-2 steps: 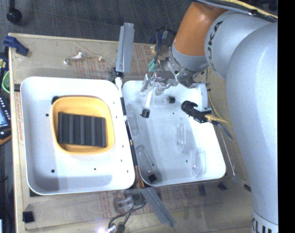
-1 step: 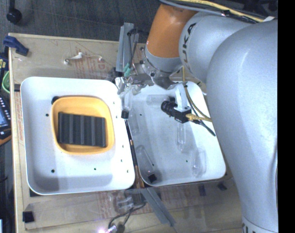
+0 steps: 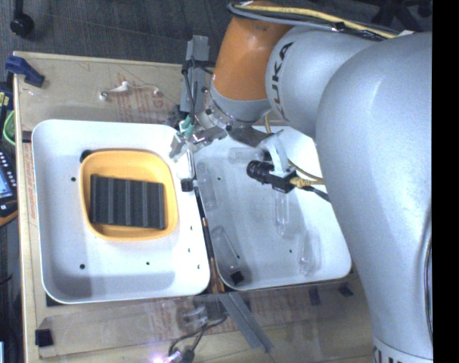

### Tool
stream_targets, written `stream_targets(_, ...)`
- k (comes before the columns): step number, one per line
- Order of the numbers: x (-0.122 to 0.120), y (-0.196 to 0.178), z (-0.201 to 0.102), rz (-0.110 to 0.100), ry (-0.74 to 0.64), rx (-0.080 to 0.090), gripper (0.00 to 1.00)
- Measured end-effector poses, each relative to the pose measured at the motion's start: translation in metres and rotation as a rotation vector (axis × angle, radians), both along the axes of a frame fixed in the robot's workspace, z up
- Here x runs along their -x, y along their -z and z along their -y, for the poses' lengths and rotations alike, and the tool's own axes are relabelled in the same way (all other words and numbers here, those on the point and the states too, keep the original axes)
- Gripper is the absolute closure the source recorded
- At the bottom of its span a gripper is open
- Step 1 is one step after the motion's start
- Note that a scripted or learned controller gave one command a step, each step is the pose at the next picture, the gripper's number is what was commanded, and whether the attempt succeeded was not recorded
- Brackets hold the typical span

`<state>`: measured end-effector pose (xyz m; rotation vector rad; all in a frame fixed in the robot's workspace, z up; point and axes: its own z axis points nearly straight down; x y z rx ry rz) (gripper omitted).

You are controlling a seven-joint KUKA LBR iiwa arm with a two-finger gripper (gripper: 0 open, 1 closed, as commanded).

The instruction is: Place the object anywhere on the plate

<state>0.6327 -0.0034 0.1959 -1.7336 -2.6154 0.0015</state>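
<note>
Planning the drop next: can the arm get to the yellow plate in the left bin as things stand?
Probably yes. The yellow plate lies open in the left bin with nothing over it, and the gripper hangs at the bins' shared edge, just right of the plate.

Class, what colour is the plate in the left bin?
The plate is yellow-orange with a dark ribbed centre, seen in the camera view.

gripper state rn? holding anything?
End effector: cannot be told. It sits at the top edge between the left bin and the right bin, too small and cluttered to read. No object visibly in it.
</note>
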Motion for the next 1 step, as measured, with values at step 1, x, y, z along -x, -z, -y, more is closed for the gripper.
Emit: stream_targets(1, -0.0001, -0.0001, 0.0010, 0.000, 0.001, 0.001, 0.00)
